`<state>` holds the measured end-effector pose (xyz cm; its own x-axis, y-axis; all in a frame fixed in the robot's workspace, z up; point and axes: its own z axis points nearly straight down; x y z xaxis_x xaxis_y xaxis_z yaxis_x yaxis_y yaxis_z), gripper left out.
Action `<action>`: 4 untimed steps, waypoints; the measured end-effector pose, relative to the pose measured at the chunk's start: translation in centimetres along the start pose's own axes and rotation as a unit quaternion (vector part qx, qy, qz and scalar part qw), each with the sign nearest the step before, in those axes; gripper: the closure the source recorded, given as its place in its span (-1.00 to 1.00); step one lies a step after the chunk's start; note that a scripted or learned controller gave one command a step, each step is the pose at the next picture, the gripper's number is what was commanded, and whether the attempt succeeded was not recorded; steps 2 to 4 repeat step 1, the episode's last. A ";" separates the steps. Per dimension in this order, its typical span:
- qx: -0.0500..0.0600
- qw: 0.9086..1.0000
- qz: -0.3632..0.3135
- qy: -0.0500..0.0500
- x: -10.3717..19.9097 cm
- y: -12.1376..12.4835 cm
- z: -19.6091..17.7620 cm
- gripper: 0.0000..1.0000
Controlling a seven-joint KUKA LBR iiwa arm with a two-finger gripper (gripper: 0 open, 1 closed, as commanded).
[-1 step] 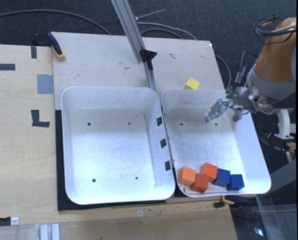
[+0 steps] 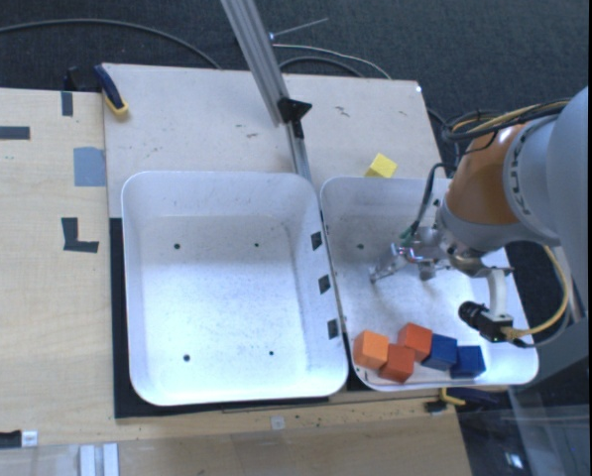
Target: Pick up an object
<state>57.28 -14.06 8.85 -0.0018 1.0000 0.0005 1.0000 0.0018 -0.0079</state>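
Orange and blue blocks huddle in the right bin's near corner, probably light, rigid, best pinched across flat sides; whether the hand above them is clenched, I cannot tell.

The arm enters from the right edge of the frame, its grey bulk filling the upper right. The orange band sits right of centre, above the wrist. Below and to its left the gripper points leftward, its thin metal tips slightly spread with nothing between them.
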 end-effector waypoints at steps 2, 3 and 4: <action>-0.005 1.000 0.000 -0.001 -3.5 5.1 -0.4 -1.00; -0.005 1.000 0.000 -0.001 -3.5 5.1 -0.4 -1.00; -0.005 1.000 0.000 -0.001 -3.5 5.1 -0.4 -1.00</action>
